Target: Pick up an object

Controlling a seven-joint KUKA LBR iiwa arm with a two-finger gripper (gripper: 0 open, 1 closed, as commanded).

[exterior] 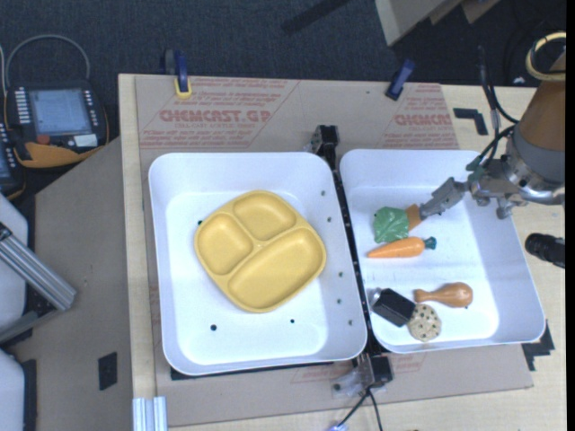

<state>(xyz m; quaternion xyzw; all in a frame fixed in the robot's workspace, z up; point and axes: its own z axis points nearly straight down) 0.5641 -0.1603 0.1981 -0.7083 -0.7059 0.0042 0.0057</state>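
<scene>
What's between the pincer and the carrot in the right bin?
Nothing visible. The pincer hangs over the right bin, up and right of the carrot. The green toy sits just above the carrot, close beside that path but not across it.

My one fixed camera, set high above the bench (135, 241), angled down, taking in both white bins (171, 241), my arm (544, 142) entering from right.
</scene>
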